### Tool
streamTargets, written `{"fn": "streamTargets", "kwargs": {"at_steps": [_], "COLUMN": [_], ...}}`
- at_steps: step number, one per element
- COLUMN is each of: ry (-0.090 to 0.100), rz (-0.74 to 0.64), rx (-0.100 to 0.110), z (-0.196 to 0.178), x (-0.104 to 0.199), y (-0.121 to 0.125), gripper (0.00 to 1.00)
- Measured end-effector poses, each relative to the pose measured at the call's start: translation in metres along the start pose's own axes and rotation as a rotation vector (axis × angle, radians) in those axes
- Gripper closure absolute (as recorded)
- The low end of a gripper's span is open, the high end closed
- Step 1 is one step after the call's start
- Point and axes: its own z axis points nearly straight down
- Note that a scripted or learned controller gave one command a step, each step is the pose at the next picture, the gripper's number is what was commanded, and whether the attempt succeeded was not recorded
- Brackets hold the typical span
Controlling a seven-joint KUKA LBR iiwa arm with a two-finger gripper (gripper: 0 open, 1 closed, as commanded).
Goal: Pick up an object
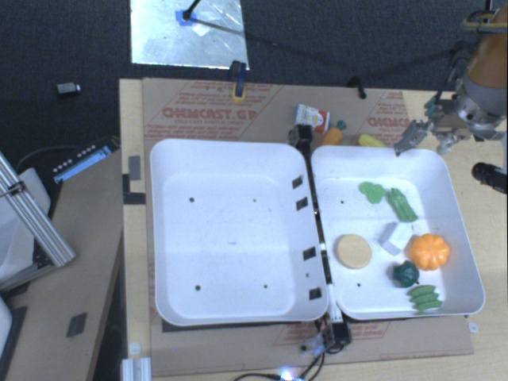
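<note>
- The objects for picking are being kept in the right bin (459, 236): an orange pumpkin-like piece (429, 251) is lying near the right wall, with a small white block (394, 237) just to its left.
- A tan round disc (353, 252) is sitting left of the white block, close to the divide between the bins.
- A dark green lump (405, 274) is resting just below the pumpkin-like piece, and a light green pod-like item (424, 297) is lying beneath it, near the front rim.
- Toward the back of the same bin, a flat green leaf-shaped piece (371, 190) and a ribbed green item (402, 205) are lying side by side.
- The left bin (171, 213) is being shown beside the right one, both resting on a cardboard sheet (206, 111) on the desk (79, 236).
- The gripper (432, 133) is being held above the back right corner of the right bin, apart from every object in it.
- The jaws are looking spread, with nothing seen between them, though the view there is small and somewhat blurred.
- A few small items, among them an orange piece (332, 136) and a yellow piece (371, 141), are lying on the cardboard behind the right bin.
- A blue-and-yellow clamp (237, 81) is gripping the cardboard's back edge.
</note>
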Motion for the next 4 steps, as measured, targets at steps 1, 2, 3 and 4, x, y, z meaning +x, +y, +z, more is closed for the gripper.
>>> {"fn": "streamTargets", "kwargs": {"at_steps": [1,2,3,4], "ry": [-0.002,0.000,-0.001,-0.004], "rz": [-0.003,-0.010,-0.004,-0.003], "rx": [-0.004,-0.016,-0.013,-0.009], "z": [-0.012,-0.145,-0.248,-0.305], "x": [0.000,0.072,0.082,0.075], "y": [0.001,0.007,-0.041,0.007], "gripper": [1.00,1.00,1.00,1.00]}}
